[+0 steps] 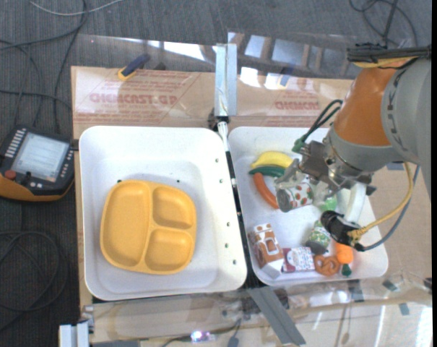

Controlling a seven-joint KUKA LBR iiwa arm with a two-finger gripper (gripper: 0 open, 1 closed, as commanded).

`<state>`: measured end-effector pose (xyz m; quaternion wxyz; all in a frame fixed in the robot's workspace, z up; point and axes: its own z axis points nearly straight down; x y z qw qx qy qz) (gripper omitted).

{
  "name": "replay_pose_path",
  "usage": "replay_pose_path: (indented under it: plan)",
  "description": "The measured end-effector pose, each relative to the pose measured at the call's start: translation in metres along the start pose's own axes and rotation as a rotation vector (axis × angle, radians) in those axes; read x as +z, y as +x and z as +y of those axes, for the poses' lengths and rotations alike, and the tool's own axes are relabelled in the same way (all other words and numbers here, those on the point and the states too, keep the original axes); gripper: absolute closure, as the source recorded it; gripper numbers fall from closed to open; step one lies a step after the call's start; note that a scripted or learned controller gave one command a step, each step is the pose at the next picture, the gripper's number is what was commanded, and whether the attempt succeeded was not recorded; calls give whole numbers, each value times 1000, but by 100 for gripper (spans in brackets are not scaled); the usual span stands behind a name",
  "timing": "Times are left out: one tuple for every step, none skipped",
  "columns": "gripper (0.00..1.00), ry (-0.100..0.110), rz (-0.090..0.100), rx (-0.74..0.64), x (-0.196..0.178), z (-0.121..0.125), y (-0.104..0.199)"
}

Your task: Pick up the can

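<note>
Hovering low over the right-hand shallow white bin (377,262), the grey arm with its orange band (381,114) has its pincer (313,186) close above the clutter. Pincer state: cannot tell; the dark wrist hardware hides how it stands.

The can, a small white cylinder with red and green print (294,195), lies tipped on its side just left of the pincer, touching or nearly touching it. No clear view of it being gripped, so not counting it as held.

Around it:
- yellow toy banana (272,160), up and left of the pincer, near the can
- orange carrot-shaped toy (265,190), left of the can, just beside it
- small brown-and-white printed box (265,243), below and left of the pincer
- red-and-white flat packet (299,259), below the pincer
- orange round toy fruit with green top (343,254), below and right
- left-hand white bin (95,215), well to the left, carrying a yellow sectioned plastic tray (149,226)

Judged step: approach or closing on the can; lift not yet done. Next move likely calls for centring over the can's body, closing across its short width, and then a straight rise. Risk: carrot and banana crowd one side, and a can on its side may roll away.
</note>
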<state>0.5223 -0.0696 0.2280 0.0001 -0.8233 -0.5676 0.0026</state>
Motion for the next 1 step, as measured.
replay_pose_path:
  plan:
    - [100, -2, -1, 232, -74, -15, 22]
